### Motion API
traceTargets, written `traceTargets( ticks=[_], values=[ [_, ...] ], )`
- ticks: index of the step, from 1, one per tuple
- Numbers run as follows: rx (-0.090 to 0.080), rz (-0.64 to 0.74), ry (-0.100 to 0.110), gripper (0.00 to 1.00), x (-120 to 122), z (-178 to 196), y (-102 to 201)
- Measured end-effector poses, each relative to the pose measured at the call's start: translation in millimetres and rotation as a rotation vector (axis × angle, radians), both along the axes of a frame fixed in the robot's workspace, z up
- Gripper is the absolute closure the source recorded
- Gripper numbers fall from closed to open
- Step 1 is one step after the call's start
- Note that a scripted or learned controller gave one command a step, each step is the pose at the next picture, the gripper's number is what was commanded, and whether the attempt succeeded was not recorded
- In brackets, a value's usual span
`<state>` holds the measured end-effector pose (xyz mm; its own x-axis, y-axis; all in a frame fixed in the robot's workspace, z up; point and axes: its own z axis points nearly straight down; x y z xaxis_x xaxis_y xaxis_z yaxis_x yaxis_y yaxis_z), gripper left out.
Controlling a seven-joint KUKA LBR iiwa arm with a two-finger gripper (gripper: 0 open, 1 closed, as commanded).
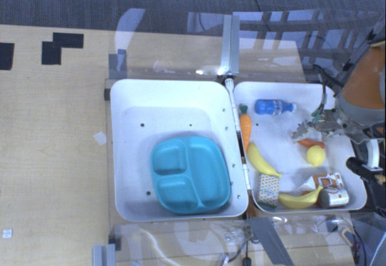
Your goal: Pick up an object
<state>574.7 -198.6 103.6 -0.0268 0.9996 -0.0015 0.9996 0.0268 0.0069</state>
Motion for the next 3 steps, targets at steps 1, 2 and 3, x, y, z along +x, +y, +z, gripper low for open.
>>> traceTargets(
  ticks=[1, 2, 3],
  values=[
    [-0.001, 0.002, -0.006, 1.0, 2.0, 11.5, 0.2],
    [0.001, -0.17, 0.0, 1.0, 9.6, 109.4, 33.1],
    [0.0, -0.024, 0.003, 1.0, -6.0, 67.0, 3.6]
  ],
)
